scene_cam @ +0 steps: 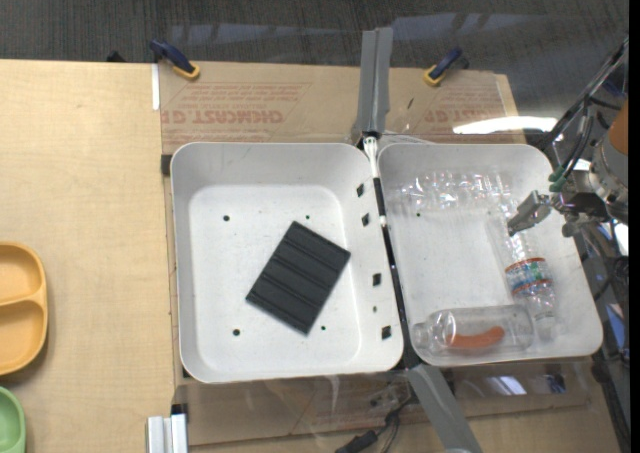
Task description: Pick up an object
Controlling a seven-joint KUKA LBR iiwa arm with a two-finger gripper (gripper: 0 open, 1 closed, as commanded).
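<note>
Gripper over the right bin

The two-finger metal gripper (548, 209) hangs open above the clear plastic bottle (522, 266), holding nothing.

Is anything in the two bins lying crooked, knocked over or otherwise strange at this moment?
Nothing looks spilled or broken. The black ribbed pad lies diagonally in the left bin, not square to its walls. In the right bin, three clear plastic bottles lie on their sides rather than upright. The gripper is at that bin's right edge.

A wooden bench (80, 161) bears cardboard (330, 101), two white bins (185, 241) and an orange tray (20, 306).
</note>
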